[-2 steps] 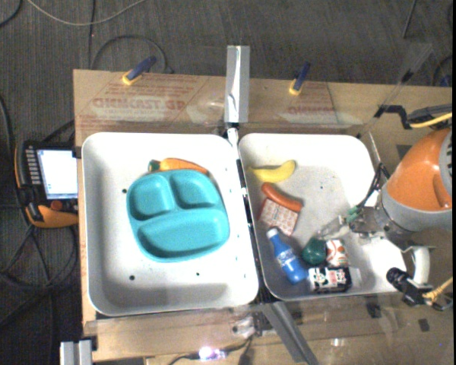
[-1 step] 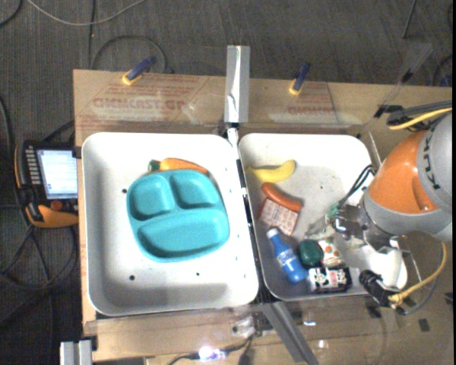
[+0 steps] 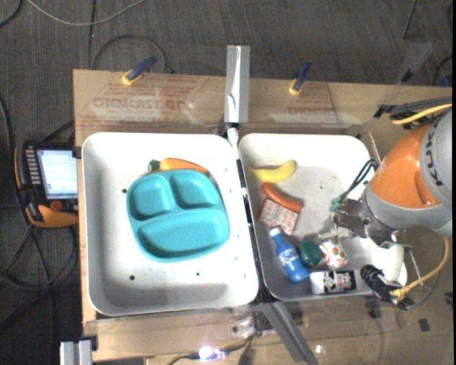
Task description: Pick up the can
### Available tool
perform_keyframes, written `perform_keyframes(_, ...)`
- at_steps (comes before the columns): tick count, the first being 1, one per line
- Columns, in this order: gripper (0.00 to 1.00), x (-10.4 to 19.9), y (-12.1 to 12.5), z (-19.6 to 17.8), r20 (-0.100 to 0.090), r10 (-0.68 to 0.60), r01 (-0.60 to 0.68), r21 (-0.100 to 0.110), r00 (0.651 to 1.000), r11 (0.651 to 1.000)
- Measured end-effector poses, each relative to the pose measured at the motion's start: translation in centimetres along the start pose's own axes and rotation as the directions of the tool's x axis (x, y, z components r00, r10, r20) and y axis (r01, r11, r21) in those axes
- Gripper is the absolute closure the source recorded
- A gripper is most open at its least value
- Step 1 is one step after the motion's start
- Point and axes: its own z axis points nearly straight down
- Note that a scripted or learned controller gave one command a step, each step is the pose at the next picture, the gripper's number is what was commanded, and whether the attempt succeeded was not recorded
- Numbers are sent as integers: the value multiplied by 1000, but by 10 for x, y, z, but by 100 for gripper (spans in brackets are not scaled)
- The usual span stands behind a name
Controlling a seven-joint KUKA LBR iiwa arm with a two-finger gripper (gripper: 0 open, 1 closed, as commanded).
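The can (image 3: 333,254), white with red markings, lies on its side near the front of the right bin (image 3: 319,154). A dark green round object (image 3: 310,252) touches its left end. My gripper (image 3: 343,225) hangs over the bin's right side, just behind and above the can, below the arm's orange band (image 3: 401,175). Nothing visible is held in it.
Also in the right bin are a banana (image 3: 273,171), a sausage (image 3: 281,197), a red checked packet (image 3: 278,217), a blue bottle (image 3: 288,257) and a white-and-black carton (image 3: 333,281). The left bin (image 3: 106,226) holds a turquoise divided tray (image 3: 179,213) with an orange item (image 3: 178,163) behind it.
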Motion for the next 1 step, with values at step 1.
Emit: perform_keyframes(1, 0, 0, -2, 2, 0, 0, 0, 8, 1000, 1000)
